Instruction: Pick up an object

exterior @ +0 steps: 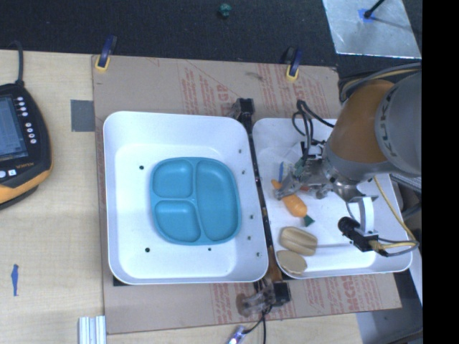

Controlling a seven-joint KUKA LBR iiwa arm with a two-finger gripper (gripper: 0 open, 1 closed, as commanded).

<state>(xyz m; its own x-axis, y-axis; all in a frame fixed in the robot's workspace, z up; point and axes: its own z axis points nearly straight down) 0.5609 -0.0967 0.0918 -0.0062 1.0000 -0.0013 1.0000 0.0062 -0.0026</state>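
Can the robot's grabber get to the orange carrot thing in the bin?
Probably yes. The gripper hangs low in the right bin, just above the orange piece, and nothing lies on top of it. The tan pieces sit apart, nearer the bin's front edge.

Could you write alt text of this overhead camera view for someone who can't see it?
A grey and orange robot arm reaches from the right into the right white bin, its gripper just above an orange piece, with two tan pieces nearer the camera. The left white bin holds a blue divided plate.
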